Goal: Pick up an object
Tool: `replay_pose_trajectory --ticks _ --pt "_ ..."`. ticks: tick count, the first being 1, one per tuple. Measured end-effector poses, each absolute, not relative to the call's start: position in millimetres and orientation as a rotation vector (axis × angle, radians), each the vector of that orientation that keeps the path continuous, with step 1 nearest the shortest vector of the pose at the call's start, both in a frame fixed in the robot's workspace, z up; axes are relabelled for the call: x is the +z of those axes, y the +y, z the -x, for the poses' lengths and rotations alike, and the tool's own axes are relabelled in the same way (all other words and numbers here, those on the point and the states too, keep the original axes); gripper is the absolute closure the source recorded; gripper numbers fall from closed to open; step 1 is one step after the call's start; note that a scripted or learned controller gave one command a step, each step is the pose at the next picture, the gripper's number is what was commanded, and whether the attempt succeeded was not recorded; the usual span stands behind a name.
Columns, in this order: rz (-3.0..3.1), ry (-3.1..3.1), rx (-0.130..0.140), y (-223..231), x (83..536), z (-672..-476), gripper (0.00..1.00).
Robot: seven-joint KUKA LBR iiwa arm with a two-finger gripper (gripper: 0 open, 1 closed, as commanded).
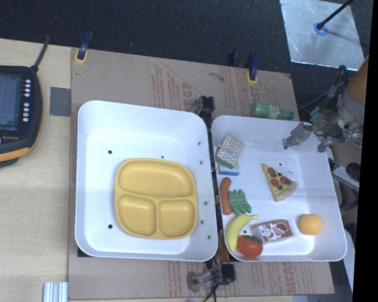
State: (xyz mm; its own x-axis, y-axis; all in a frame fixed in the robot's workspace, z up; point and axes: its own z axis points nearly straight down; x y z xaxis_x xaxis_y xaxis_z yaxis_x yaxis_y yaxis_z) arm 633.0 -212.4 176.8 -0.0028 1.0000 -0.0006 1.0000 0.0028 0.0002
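Step in hand looks like approach: nothing grasped yet. End effector (309,137) sits over the far right corner of the right bin (340,209), fingers spread fairly wide, nothing between them.

Landmark = pizza slice (278,182), mid-bin:
- end effector: beyond it, slightly right, apart from it
- small patterned box (229,152): left of it, near the bin's left wall
- sausage (225,195) and green piece (239,201): left and nearer the camera, side by side
- orange (310,224): nearer the camera, to the right
- banana (236,230), tomato (249,247), red packet (274,230): clustered at the near edge, touching or almost

Left bin (90,172) holds a yellow divided tray (155,198).

Pizza slice is the closest candidate and stands clear of neighbours. Next move, as a judgement: shift toward the slice, align the fingers across its narrow width, descend, close. It lies flat and low, so a slip is likely.
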Motion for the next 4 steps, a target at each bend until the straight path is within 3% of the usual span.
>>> replay_pose_trajectory --ticks 1,2,3,4 --pt "-2.219 2.229 -0.004 -207 91 -585.0 0.0" --pt "-2.218 2.227 -0.001 -187 93 -656.7 0.0" --pt "-2.219 2.227 -0.004 -168 92 -585.0 0.0" --pt "-2.221 2.227 -0.004 -209 92 -564.1 0.0"
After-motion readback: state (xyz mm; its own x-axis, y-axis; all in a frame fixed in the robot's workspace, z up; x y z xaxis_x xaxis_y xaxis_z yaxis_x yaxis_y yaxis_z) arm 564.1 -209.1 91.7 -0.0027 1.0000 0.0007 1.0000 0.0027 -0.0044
